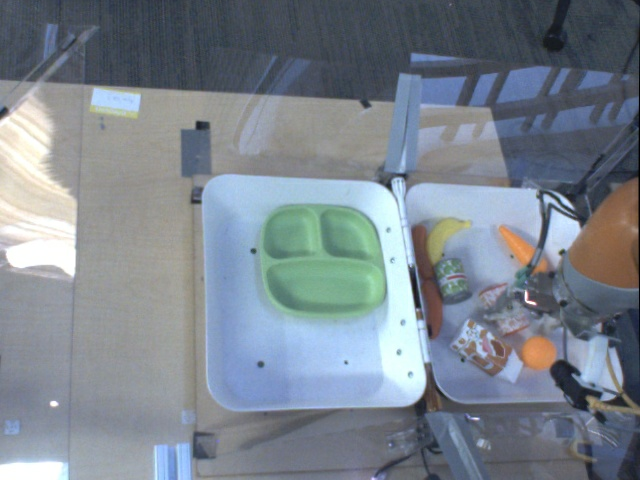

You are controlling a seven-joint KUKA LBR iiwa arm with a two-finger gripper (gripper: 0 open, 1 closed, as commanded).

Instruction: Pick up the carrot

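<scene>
The carrot (518,243) lies in the right bin (480,200) near its back right, slanting from upper left to lower right. My gripper (531,295) hangs low over the bin just in front of the carrot's right end, below the arm's orange band (612,240). It is above a crumpled wrapper (500,303) and appears apart from the carrot.
The right bin also holds a banana (447,232), a red sausage (429,288), a green can (452,279), a snack packet (482,347) and an orange ball (539,353). In the left bin (230,358) sits a green divided plate (322,260).
</scene>
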